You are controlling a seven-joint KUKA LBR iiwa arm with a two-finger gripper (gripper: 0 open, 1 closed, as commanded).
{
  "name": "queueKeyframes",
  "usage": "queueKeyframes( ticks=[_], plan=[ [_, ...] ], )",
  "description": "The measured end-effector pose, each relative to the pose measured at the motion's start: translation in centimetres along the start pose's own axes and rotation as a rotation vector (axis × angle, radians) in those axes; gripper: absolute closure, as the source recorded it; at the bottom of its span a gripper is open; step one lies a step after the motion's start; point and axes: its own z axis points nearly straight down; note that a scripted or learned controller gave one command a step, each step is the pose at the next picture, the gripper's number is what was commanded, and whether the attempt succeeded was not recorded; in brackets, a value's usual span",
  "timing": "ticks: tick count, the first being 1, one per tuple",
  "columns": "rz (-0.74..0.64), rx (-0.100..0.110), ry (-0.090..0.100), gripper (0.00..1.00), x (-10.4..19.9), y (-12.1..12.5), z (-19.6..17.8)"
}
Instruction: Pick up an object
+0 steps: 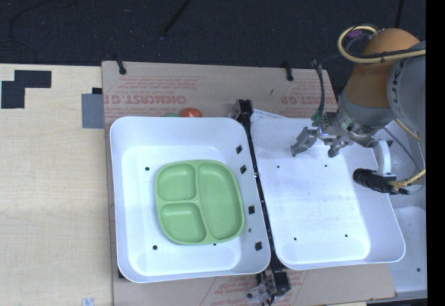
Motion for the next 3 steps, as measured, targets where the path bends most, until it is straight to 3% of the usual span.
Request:
queueKeyframes(
  ticks=[1, 2, 3],
  plan=[
    [0.000, 0.000, 0.001, 0.00, 0.4, -0.5, 6.3],
    [0.002, -0.004, 0.000, 1.00, 0.3, -0.4, 4.9],
    [0.000, -0.009, -0.001, 1.00, 0.6, -0.1, 0.6]
  ],
)
